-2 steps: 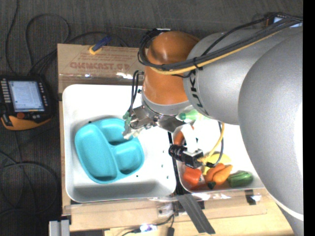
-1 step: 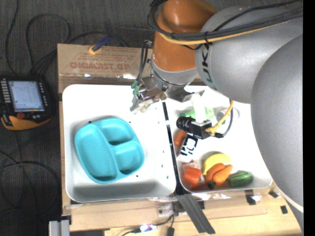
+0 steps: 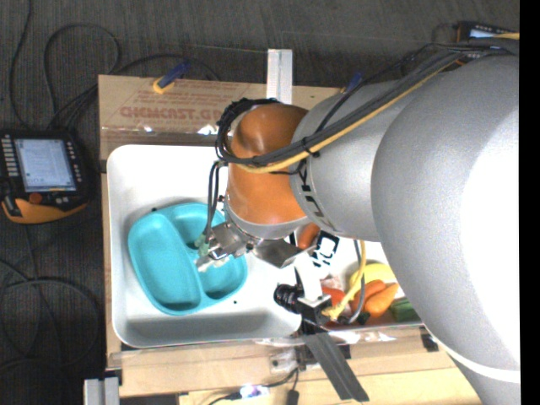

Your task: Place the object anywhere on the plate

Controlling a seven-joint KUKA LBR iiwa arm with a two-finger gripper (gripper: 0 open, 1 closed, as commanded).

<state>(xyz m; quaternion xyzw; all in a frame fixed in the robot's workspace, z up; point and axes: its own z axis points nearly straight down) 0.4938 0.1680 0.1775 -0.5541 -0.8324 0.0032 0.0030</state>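
Plate (image 3: 164,264): a turquoise dish with two compartments, lying in the left bin (image 3: 126,184) with its long axis running from upper left to lower right. The jaws (image 3: 213,250) hang over the plate's right compartment, near its upper rim, at the end of the arm (image 3: 354,167), which reaches across from the right. What the coming move turns on is simple: the jaws are already above the plate, so a release from here should, I judge, land on turquoise rather than on the white bin floor.

Something small and greenish shows at the tip of the jaws, but the wrist and its cables crowd the spot, and I cannot tell whether this is a held object or part of the tool, nor how far apart the jaws stand.

Other things lie in the right bin (image 3: 371,332), well apart from the plate: a yellow piece (image 3: 375,274), an orange piece (image 3: 380,294) and a green one (image 3: 403,310), all partly hidden by the arm. If the object is one of those, it lies to the right of the jaws, across the wall between the bins.
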